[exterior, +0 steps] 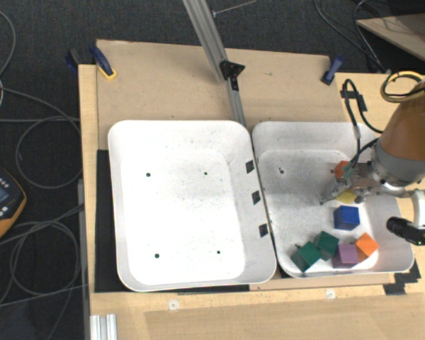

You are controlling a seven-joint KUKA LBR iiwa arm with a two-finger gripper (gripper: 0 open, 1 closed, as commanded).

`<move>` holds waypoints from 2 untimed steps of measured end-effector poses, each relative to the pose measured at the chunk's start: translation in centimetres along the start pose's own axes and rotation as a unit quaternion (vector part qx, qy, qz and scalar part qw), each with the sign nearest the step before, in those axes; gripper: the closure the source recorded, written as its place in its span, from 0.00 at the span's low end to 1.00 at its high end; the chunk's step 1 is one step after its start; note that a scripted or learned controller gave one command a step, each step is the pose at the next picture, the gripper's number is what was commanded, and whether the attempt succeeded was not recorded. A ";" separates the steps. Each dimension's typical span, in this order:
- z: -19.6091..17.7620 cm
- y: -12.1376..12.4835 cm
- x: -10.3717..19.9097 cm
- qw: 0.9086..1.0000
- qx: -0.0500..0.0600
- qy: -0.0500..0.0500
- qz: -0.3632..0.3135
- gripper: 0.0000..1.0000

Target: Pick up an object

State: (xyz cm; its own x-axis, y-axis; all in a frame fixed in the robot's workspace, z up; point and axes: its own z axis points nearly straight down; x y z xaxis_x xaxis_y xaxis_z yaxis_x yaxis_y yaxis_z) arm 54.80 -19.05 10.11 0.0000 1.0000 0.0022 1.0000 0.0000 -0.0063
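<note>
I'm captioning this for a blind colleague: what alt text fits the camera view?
The arm's pincer is low in the right bin, above a blue block. Green, purple and orange blocks cluster at its near edge, beside the left bin.

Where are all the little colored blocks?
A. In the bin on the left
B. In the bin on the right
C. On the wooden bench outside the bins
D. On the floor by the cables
B. The blue block, green blocks, purple block and orange block all lie in the right bin, near its front corner, close to the gripper.
</note>
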 end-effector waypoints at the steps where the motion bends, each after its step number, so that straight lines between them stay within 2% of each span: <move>1: -1.5 0.2 0.0 1.000 -0.004 -0.001 0.000 1.00; 2: -7.5 -0.3 -0.6 1.000 -0.007 -0.002 0.000 1.00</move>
State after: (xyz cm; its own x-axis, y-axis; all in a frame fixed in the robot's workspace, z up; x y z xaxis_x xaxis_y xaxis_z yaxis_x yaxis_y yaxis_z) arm 54.58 -19.72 17.60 0.0000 1.0000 -0.0027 1.0000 0.0000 0.0068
